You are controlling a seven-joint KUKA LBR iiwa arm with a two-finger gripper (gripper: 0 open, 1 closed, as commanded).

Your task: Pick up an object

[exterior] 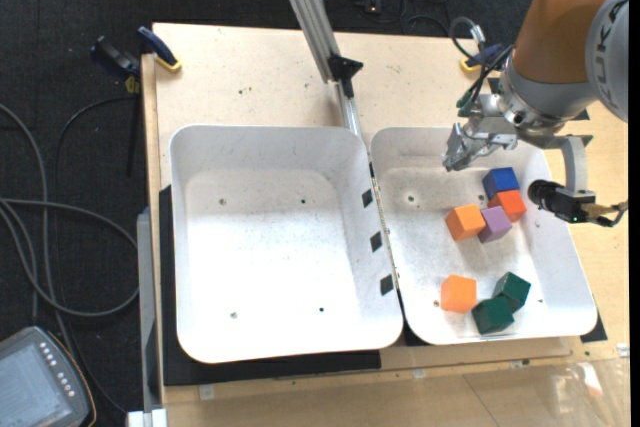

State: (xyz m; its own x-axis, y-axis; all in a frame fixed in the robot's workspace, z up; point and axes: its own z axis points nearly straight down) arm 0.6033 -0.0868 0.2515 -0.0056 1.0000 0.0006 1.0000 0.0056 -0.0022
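The end effector (459, 158) is seen in the upper right, above the right bin (420, 315). Its opening cannot be told. Nothing is seen held.

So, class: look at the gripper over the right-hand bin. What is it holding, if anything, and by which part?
Nothing is held. The gripper hangs above the right bin, apart from the blue block and its neighbours.

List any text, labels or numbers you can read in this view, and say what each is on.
"KU": grey letters on the arm at the right edge, cut off by the frame.
Pendant at lower left: its screen is too blurred to read.
Black tabs on the wall between the bins: no legible marks.
Blocks and bins: no text.
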